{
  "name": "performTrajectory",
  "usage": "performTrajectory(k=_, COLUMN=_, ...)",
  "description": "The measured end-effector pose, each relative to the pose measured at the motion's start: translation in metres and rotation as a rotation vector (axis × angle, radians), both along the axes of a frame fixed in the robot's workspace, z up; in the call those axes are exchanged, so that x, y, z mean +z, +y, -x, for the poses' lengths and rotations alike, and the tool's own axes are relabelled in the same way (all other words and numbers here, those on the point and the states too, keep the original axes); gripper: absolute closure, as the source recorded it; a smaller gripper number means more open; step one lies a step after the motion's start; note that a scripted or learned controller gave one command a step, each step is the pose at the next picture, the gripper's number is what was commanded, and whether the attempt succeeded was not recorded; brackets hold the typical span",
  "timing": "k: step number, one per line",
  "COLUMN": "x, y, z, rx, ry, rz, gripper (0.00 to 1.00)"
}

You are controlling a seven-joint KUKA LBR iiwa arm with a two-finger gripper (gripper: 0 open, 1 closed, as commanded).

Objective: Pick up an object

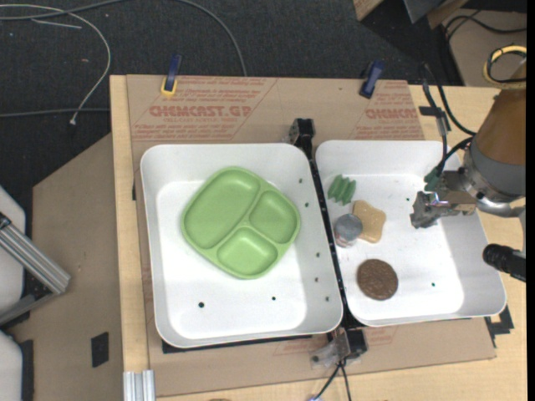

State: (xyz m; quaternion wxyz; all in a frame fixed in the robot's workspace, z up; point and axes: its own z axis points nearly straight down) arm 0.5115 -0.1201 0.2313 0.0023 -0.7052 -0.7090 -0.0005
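You have the gripper (422,210) hanging over the right bin (418,159), toward its 3 o'clock side, above bare white floor; whether it is parted or closed you cannot tell from this slant, and nothing is visibly held. The candidates for picking sit clustered at the bin's 9 o'clock edge, well apart from the gripper: a ribbed green piece (341,189) at about 10 o'clock, a tan, softly lobed biscuit-like block (370,221) just beside a small grey cylinder (347,228) with a dull metallic top, and a flat, rough brown disc (378,279) toward 7 o'clock. That crowding against the divider probably makes the tan block and cylinder awkward to separate, while the disc lies alone but low and thin. In the left bin (159,174) rests a smooth, glossy green plate (241,221) with three compartments, turned diagonally, its shallow rim offering little to pinch. Both bins sit on a cardboard sheet (209,107) clipped by blue clamps (172,73) at the 12 o'clock edge of the tabletop, presumably to stop sliding.
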Motion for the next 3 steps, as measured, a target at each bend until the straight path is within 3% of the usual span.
performTrajectory(k=3, x=-0.001, y=0.184, z=-0.012, rx=0.002, ry=-0.003, rz=0.001, gripper=1.0)
